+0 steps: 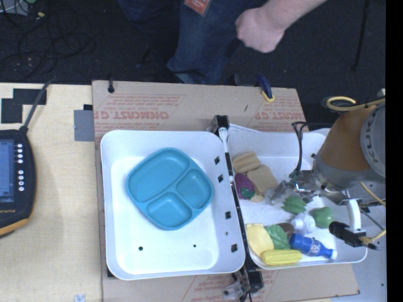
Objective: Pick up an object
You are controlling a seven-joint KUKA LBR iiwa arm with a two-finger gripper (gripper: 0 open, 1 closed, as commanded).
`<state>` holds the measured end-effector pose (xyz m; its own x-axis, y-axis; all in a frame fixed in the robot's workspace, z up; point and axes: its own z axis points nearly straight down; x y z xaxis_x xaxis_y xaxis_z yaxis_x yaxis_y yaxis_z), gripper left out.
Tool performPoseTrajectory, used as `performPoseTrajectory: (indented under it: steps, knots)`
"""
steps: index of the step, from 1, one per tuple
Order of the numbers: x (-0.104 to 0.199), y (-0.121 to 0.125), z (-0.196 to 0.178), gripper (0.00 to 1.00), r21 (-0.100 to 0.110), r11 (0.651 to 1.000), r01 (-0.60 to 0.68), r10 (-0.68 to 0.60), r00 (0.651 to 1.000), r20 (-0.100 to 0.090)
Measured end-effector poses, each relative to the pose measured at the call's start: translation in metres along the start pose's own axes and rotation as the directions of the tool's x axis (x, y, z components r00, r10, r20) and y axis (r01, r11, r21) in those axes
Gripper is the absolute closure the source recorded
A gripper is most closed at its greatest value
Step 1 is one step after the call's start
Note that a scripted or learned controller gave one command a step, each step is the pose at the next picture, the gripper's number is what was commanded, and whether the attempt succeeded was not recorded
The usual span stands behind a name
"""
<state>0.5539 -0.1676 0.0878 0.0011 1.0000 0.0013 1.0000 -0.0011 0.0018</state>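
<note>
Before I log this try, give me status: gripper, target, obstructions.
Gripper low in right bin, fingers unreadable. Nothing seen held. Green toy right beside it. Tan block, purple piece crowd close.

A person's fist (pixel 259 29) hangs above the bench; a pendant (pixel 12 176) lies left

End effector (pixel 284 194) among right-bin (pixel 277 145) toys
</note>
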Motion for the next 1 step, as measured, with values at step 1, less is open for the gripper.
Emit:
performPoseTrajectory:
  steps: [1]
  knots:
    - [-0.0169, -0.0162, 0.0, 0.0, 0.001, 1.0, 0.001, -0.001, 1.0, -0.001]
